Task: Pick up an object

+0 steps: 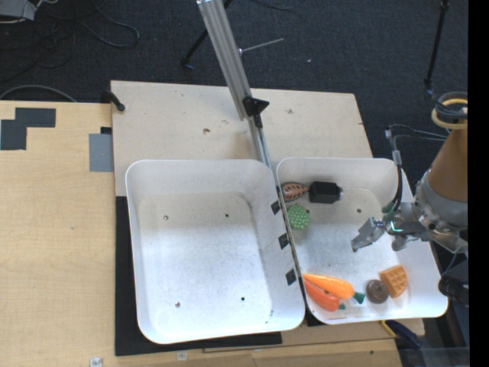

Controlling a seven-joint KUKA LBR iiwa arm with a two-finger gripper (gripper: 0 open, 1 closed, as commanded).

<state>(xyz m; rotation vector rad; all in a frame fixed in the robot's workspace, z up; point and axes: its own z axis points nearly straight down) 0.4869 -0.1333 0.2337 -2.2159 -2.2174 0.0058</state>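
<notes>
The pincer (368,235) hangs over the right bin (367,170), near that bin's right wall, its grey fingers reaching left and slightly down from the wrist. Whether it is open or closed cannot be told at this size, and nothing can be seen held in it. The bare white floor of the bin lies under it, with the nearest objects apart from it.

The objects sit in the right bin. A carrot (328,285), orange and tapered, lies along the front of the bin with its long axis running left to right, the thick end toward the divider and the tip pointing right; a redder piece (324,300) lies just below it, touching it. To its right come a small green bit (357,299), a round brown knob-like thing (376,290) and an orange waffle-textured block (394,280), close together near the front right corner. At the back, a black blocky object (324,192) lies beside a brown striped thing (293,190) against the divider, and a green bumpy ball (298,218) sits just in front of them.

The left bin (153,178) is a shallow white tray with rounded corners and a few dark specks on its floor. Both bins rest on a pale tabletop (176,113), with a slanted metal rail (228,52) rising behind them.
</notes>
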